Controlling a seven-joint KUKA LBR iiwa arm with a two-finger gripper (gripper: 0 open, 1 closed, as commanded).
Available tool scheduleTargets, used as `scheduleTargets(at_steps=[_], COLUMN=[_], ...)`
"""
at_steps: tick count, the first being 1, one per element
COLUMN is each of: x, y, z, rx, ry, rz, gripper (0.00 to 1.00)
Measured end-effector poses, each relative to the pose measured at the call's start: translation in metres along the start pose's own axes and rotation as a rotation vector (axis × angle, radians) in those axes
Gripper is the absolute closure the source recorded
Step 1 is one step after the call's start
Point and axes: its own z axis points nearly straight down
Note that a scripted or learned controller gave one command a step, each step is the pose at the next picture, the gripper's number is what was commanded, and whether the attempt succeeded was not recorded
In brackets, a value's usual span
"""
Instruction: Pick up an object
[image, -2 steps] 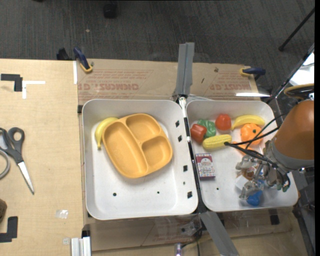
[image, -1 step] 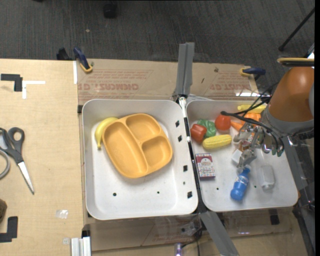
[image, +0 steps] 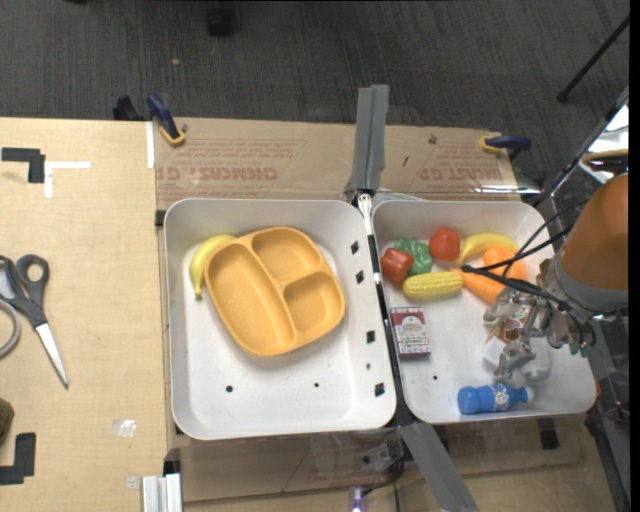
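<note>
The arm comes in from 3 o'clock, its orange band above the wrist, and bends down over the right bin. The tool hangs low over the bin floor at about 4 o'clock of that bin, just above the blue bottle; whether it is spread or pressed together I cannot tell, since cables and metal parts crowd it.

The right bin has one blue bottle lying on its side at 6 o'clock, one small red-and-white box at 8 o'clock by the dividing wall, and a cluster at 12 o'clock: one corn cob, one carrot, one red tomato, one red-and-green pepper and one banana. Nothing shows between the fingers.

The left bin has one yellow three-section plate, with one more banana touching its rim at 10 o'clock.

On the desk at 9 o'clock lies one pair of scissors.
</note>
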Motion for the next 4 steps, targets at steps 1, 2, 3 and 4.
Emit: scheduleTargets(at_steps=[1, 2, 3, 4], x=[-0.051, -0.066, -0.076, -0.078], y=[0.047, 0.078, 0.091, 0.092], z=[0.000, 0.000, 0.001, -0.009], rx=[0.000, 0.000, 0.004, 0.003], ry=[-0.002, -0.001, 0.004, -0.003], rz=[0.221, 0.388, 0.485, 0.482], gripper=[0.00, 0.00, 0.00, 1.00])
